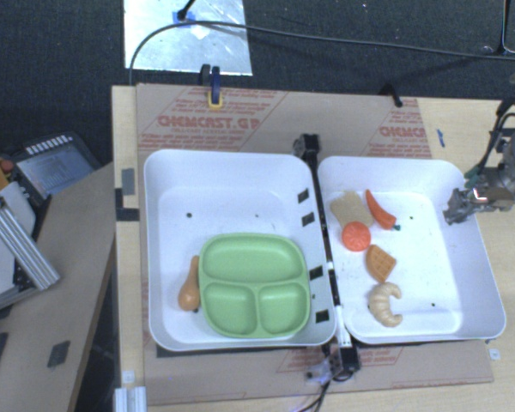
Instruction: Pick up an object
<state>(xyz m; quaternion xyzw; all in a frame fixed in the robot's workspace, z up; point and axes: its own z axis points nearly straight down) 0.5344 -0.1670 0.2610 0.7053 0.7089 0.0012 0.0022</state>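
The right bin (463,256) holds a pale bread slice (347,206), an orange carrot (380,210), a red tomato (355,236), an orange waffle piece (379,263) and a cream croissant (385,304). In the left bin (167,230) lies a green divided plate (254,285), with a tan drumstick-shaped piece (190,287) to its left. My gripper (460,206) hovers at the right bin's right rim, well to the right of the food. Nothing shows between its tips.
A divider bar with black clips (316,230) runs between the bins. Cardboard (240,118) lies under both. A yellow clamp (215,88) sits at the back. An aluminium rail and a device (34,187) stand on the left side table.
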